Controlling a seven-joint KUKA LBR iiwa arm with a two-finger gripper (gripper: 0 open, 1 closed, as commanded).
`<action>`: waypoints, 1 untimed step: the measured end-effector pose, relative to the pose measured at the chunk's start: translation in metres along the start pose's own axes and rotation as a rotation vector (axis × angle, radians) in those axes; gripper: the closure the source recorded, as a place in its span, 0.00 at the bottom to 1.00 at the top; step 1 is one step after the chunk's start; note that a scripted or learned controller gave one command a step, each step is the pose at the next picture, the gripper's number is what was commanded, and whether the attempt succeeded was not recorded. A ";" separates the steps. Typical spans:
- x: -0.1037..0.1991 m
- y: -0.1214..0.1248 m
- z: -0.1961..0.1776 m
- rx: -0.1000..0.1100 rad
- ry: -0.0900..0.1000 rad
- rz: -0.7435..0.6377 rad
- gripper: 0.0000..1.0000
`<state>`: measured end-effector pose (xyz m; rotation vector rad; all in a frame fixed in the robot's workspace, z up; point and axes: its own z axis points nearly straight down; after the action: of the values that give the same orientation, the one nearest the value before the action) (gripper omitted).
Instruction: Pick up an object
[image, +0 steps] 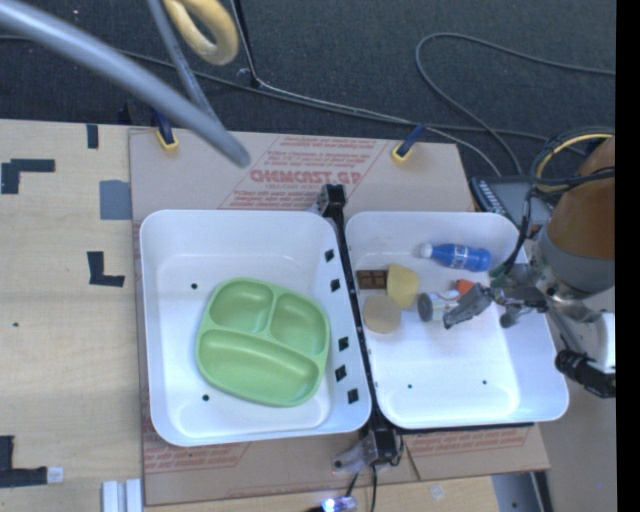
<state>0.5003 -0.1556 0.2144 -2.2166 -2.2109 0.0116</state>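
Observation:
The right bin (500, 395) holds several small objects along its far half. A blue bottle (456, 256) with a white cap lies near the back wall. A yellow piece (403, 284) sits beside a dark brown block (371, 279), with a beige round piece (381, 315) just in front of them. A small grey item (425, 305) and a small orange-red item (463, 287) lie close to my gripper (487, 312). The gripper hangs low over the bin's right middle, open, with nothing between its fingers. Its left finger (462, 312) points toward the grey item.
The left bin (165, 300) holds a green divided plate (264, 341). A black divider (345, 300) runs between the bins. My arm (585, 235) comes in over the right bin's right rim. Bare white floor lies in the right bin's near half.

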 end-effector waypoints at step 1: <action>0.000 0.003 -0.006 -0.012 -0.002 -0.004 0.00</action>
<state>0.5030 -0.1553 0.2201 -2.2194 -2.2223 0.0014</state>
